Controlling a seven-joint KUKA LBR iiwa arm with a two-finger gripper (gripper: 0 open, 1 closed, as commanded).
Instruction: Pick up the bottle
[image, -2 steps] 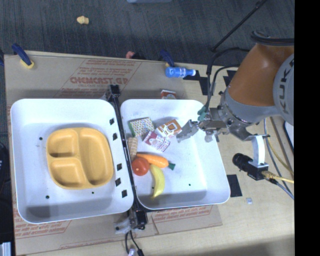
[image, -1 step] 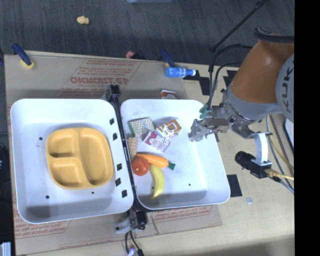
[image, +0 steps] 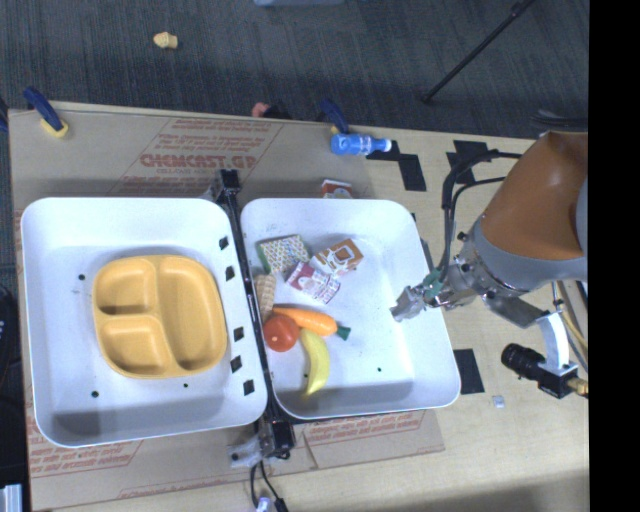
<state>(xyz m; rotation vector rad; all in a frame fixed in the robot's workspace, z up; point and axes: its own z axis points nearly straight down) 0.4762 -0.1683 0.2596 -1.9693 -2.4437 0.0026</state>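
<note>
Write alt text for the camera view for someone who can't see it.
A grey arm's gripper hovers over the right white bin near a carrot, banana and tomato; a blue bottle lies on the bench behind. The left bin holds a yellow divided plate.

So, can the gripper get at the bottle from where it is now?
Probably yes. The bottle lies alone on the bench beyond the right bin, nothing over it; the gripper is above that bin's right side.
</note>
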